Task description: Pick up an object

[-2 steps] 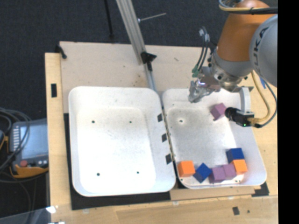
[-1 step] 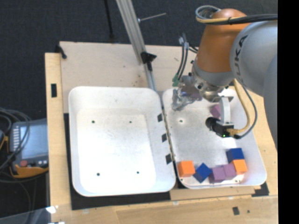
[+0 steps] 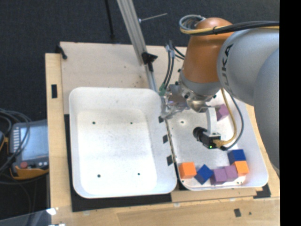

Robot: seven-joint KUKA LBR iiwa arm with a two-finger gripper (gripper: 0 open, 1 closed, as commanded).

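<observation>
Looking at the two bins: the left bin (image 3: 117,140) has just speckles on its floor, and every block sits in the right bin (image 3: 249,140). Along its near edge are an orange cube (image 3: 187,169), blue cube (image 3: 204,173), purple blocks (image 3: 225,174), then a second orange block (image 3: 241,167) and blue block (image 3: 237,155). Another purple block (image 3: 222,111) lies under the arm. Gripper (image 3: 175,103) hovers at the bin's far left corner; can't tell its state.

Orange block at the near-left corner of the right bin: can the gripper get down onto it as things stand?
Probably yes. The orange block lies open from above, but the bin wall and a blue block crowd its sides.
</observation>
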